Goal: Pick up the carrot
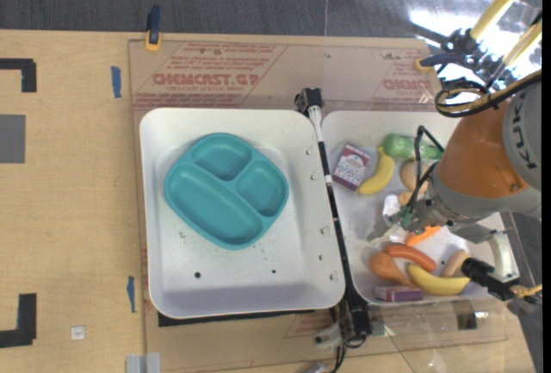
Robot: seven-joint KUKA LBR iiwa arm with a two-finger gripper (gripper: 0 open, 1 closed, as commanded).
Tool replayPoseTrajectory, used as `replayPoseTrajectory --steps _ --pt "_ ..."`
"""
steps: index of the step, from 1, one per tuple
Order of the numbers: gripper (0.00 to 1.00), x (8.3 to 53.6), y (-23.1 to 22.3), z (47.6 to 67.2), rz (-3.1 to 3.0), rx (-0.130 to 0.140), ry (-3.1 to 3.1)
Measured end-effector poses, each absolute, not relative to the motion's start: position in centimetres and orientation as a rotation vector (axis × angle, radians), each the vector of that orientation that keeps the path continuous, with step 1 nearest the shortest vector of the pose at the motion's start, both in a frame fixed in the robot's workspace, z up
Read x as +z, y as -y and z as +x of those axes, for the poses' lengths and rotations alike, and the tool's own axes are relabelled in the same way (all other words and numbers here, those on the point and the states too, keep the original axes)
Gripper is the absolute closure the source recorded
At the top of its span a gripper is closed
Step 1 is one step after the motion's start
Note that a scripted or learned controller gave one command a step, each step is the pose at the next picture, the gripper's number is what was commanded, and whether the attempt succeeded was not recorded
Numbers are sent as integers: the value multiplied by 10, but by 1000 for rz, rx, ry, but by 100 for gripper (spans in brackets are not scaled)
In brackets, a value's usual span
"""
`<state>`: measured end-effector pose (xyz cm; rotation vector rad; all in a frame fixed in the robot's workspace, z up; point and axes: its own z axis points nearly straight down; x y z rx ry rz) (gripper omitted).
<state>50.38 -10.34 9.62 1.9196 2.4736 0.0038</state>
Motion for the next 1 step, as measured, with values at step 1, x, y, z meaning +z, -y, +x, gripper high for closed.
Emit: replayPoseTrajectory --steps 1 --pt "100 91 119 489 1658 13 -2645"
